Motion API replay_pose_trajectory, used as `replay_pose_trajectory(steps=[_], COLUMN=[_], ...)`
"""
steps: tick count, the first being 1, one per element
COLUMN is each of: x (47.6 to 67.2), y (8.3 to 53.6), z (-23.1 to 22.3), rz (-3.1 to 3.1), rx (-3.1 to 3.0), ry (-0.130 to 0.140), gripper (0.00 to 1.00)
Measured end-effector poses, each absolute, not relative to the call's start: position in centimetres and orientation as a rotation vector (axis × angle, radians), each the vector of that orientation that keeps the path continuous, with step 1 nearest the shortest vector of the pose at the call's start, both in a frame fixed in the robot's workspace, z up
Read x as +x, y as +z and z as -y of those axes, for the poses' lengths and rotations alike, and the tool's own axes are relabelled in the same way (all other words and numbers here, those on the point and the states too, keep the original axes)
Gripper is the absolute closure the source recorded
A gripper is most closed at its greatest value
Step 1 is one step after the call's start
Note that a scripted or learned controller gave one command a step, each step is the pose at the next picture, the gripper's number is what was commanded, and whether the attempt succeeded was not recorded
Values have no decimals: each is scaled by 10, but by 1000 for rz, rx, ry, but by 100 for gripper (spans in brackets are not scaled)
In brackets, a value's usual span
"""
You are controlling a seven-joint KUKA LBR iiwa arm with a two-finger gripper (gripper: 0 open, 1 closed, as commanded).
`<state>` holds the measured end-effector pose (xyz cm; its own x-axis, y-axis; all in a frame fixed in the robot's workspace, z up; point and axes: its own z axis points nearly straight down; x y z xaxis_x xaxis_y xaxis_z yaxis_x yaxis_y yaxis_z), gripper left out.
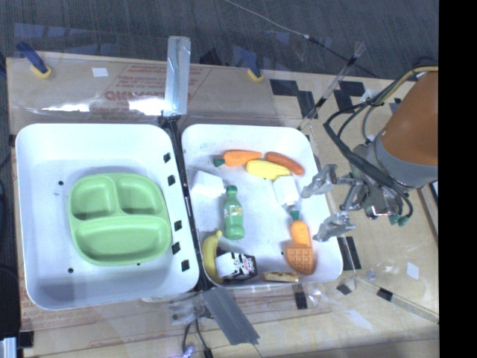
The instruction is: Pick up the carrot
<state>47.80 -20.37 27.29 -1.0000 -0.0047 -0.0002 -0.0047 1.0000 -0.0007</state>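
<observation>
The carrot (242, 157), orange with a green stub at its left end, lies flat at the back of the right bin (195, 144). A second, shorter orange piece (299, 233) with a bit of green at its top lies near the bin's right wall. My gripper (326, 203) hovers over that right wall, fingers spread wide apart and open, with nothing between them. One fingertip (320, 181) points toward the white block, the other (332, 228) sits beside the short orange piece. The carrot is well to the left of the gripper and farther back.
Beside the carrot lie a yellow piece (267, 169) and a reddish sausage (286, 162). Also in the right bin are a white block (285, 191), green bottle (233, 212), banana (211, 253), dark carton (237, 265) and waffle (300, 259). A green divided plate (118, 217) sits in the left bin.
</observation>
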Motion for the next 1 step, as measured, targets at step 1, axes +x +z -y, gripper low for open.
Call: replay_pose_trajectory(steps=[1], x=[479], y=[147], z=[208], rz=[-3121], rx=[-404], ry=[6], gripper=[0])
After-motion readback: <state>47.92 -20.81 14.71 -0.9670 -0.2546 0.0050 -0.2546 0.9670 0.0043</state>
